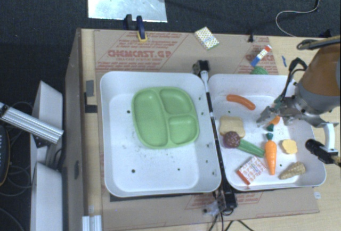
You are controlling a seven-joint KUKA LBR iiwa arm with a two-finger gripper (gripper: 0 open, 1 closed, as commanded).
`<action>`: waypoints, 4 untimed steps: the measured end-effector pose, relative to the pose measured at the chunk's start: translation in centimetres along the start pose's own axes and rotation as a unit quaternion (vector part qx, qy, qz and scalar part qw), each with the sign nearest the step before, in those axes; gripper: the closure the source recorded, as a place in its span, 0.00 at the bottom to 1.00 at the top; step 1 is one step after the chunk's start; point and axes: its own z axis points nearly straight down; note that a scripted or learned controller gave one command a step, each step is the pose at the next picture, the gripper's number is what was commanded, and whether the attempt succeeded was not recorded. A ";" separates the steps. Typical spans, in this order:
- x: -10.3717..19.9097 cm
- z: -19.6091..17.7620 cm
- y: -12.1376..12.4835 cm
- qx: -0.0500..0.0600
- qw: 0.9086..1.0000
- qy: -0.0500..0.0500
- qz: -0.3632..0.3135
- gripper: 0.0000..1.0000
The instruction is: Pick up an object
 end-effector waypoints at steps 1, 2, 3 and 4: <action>0.0 -1.1 0.1 -0.001 1.000 0.000 -0.001 1.00; 0.0 -1.1 0.1 -0.001 1.000 0.000 -0.001 0.00; 0.5 4.2 7.7 0.003 1.000 0.001 0.000 0.00; 1.4 4.3 10.4 0.012 1.000 0.001 -0.001 0.00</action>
